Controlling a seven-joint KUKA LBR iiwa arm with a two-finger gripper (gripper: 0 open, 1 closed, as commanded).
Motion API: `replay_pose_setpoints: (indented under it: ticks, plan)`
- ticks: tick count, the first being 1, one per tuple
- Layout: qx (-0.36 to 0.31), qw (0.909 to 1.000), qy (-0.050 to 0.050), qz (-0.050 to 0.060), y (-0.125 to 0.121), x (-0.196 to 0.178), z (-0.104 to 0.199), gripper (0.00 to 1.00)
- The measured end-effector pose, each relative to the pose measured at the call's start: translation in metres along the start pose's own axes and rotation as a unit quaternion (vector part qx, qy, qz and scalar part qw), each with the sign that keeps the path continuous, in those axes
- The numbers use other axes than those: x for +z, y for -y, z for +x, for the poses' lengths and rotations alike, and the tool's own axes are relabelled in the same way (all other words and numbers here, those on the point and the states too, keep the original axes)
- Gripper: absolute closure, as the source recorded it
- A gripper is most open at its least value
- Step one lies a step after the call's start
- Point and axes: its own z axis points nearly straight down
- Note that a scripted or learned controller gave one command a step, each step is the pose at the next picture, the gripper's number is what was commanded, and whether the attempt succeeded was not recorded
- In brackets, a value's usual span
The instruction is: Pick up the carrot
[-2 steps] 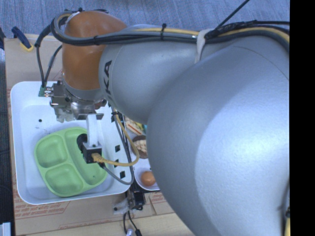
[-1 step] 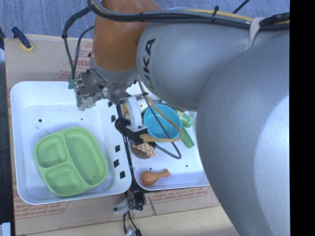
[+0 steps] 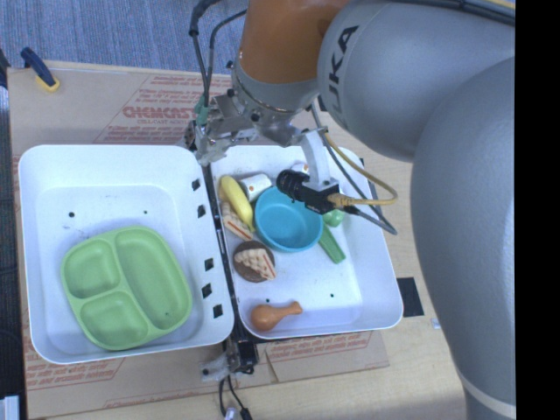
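Camera view: left bin [image 3: 35, 234] holds a green plate [image 3: 125, 285]; pincer [image 3: 210, 134] state unclear.

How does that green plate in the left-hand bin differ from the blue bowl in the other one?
The green divided plate is wide, flat and split into three compartments; the blue bowl is smaller, round and deep with one hollow. The plate lies alone in the left bin, while the bowl sits crowded among toy foods in the right bin, near a banana. Both look like smooth plastic dishes and hold nothing.
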Motion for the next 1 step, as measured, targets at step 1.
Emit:
replay_pose_setpoints:
  ticks: [1]
  plan:
    - [0.123,0.9924,-0.002,0.0,-0.0586,-0.0697,0.0775,1.0]
